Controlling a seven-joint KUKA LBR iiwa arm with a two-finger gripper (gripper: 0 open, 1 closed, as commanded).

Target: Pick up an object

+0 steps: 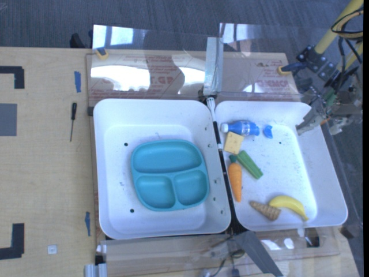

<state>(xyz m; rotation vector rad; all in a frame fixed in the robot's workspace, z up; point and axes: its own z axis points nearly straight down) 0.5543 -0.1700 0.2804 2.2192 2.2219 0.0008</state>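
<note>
my end effector (314, 120) hangs at the upper right rim of the right shallow white plastic bin (323, 172), its grey metal tip over the bin's far right edge; how wide it stands i cannot tell from this angle, and nothing shows in its grip. it touches none of the objects in the bin.

nearest to it, toward the bin's back wall, lies a small blue plastic bottle (241, 128) on its side, with a small round blue cap-like piece (267, 132) just beside it. a tan rectangular block (233, 143) sits just below the bottle, near the left wall. beside that lie a green stick-shaped toy (249, 165), tilted, and an orange toy carrot (235, 180) pointing toward the front. at the front of the bin rest a yellow toy banana (290, 205) and a brown waffle-patterned cone (264, 210), close together.

the left shallow white plastic bin (109, 154) holds a teal divided plate with three compartments (169, 174).

both bins sit side by side on the light wooden tabletop (40, 183), which carries black corner markings, bits of blue tape and a thin dark screwdriver (72, 120) on its left part. clear plastic panels (150, 68) stand behind the bins, and grey carpet (173, 4) lies beyond.
</note>
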